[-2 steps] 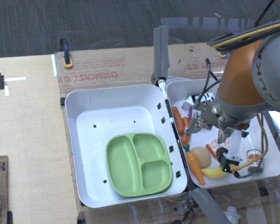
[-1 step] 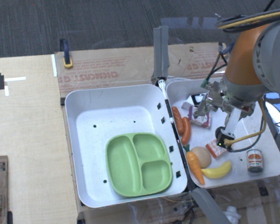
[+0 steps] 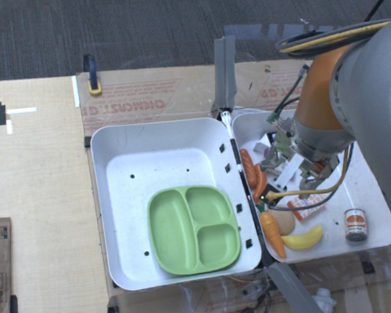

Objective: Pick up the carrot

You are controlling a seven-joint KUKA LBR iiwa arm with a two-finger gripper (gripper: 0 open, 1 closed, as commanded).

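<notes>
Lying at the right bin's near-left corner: tapered orange carrot (image 3: 272, 234), long axis twelve-to-six, toward seven o'clock from tool (image 3: 288, 171); tool's opening impossible to tell.

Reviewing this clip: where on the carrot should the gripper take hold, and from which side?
Grip the carrot around its thicker upper half, coming straight down. It lies flat along the right bin's left wall, so fingers probably need to close across its width, with the banana close beside its tip.

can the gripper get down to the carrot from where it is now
Probably yes, though it's tight. The carrot lies uncovered along the right bin's left wall, with the banana beside it. The gripper hangs just beyond it, so the wall and banana crowd the fingers.
</notes>
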